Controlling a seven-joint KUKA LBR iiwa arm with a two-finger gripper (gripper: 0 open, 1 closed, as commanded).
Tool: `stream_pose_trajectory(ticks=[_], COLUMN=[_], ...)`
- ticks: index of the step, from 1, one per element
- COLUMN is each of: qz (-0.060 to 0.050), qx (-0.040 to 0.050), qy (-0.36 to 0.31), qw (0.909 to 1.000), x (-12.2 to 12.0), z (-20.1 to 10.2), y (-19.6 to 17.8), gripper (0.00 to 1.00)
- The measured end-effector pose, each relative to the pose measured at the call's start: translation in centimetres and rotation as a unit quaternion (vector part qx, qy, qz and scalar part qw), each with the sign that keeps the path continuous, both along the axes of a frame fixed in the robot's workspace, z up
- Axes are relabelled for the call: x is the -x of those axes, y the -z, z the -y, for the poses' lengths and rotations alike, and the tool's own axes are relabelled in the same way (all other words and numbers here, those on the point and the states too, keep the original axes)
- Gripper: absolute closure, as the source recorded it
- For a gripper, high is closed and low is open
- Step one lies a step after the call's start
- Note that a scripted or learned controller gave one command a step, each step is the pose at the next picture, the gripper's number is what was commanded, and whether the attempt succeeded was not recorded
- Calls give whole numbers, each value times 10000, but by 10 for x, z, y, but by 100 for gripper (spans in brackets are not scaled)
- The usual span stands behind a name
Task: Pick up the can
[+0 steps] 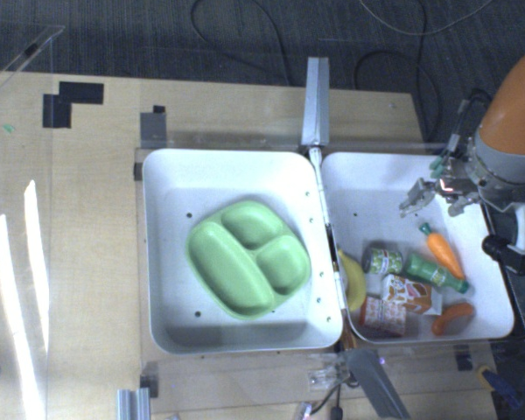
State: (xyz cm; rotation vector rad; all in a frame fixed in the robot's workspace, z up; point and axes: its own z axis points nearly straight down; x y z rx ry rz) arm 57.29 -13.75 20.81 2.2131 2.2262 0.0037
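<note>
Toward the lower right of the frame, inside the right bin [367, 178], the can [383, 260] lies on its side among a cluster of items, its green label and pale end facing up-left. A yellow banana [353, 280] rests just to its left against the bin wall, a printed carton [400, 304] lies just below it, and a green bottle [436, 272] lies beside it on the right. An orange carrot [444, 253] sits a little higher and further right, and a red-orange item [453, 317] lies at the bin's lower right corner. Up and to the right of the can, well apart from it, the gripper [438, 192] hangs over the bare upper part of the same bin, its fingers spread and nothing between them. Behind it, the arm's orange band [514, 108] shows at the right edge. Left of centre, the left bin [171, 186] holds a green divided plate [248, 258].
</note>
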Motion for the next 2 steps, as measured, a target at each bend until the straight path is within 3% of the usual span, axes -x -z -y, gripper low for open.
stream_pose_trajectory(ticks=[1, 2], qz=[0, 49], qx=[0, 10], qy=[0, -174], qw=[10000, 9998], x=[0, -1], z=[0, -32], y=[0, 119], gripper=[0, 0])
